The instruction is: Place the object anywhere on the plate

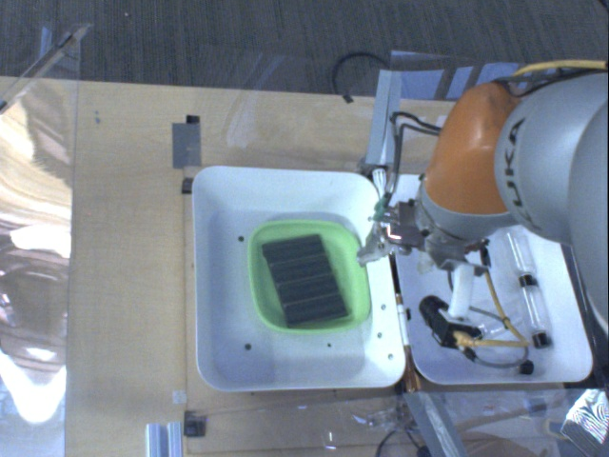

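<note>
A dark grey ridged rectangular block [304, 280] lies flat on the green plate [261, 255] in the middle of the left bin [219, 350]. It rests slightly turned and fills most of the plate's floor. My gripper [377, 240] hangs below the orange-banded wrist, over the wall between the two bins, just right of the plate's upper right rim. It stands apart from the block, and nothing shows in its grasp.
The right bin [571, 360] lies mostly under the arm. Two clear tube-like items with dark ends [529, 284] lie along the right side of that bin. A metal post [383, 122] stands behind the bins, and a wooden bench surrounds them.
</note>
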Controlling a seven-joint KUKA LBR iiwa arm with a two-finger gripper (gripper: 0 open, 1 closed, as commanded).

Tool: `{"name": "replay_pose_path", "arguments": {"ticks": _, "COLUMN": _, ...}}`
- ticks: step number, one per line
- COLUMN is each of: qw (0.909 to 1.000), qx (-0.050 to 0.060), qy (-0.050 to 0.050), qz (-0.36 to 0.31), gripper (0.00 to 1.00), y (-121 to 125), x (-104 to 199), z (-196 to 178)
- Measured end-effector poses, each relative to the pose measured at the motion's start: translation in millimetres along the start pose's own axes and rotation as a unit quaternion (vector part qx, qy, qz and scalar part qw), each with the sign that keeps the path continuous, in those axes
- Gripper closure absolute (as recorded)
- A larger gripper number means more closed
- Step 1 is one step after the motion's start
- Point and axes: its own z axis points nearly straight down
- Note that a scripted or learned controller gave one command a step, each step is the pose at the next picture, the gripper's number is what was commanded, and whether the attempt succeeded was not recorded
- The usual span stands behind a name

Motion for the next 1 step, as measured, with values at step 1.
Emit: {"name": "replay_pose_path", "arguments": {"ticks": 1, "qw": 1.0000, "qx": -0.001, "qy": -0.001, "qz": 0.003, "gripper": 0.00, "y": 21.6, "x": -54.8, "z": -12.3}}
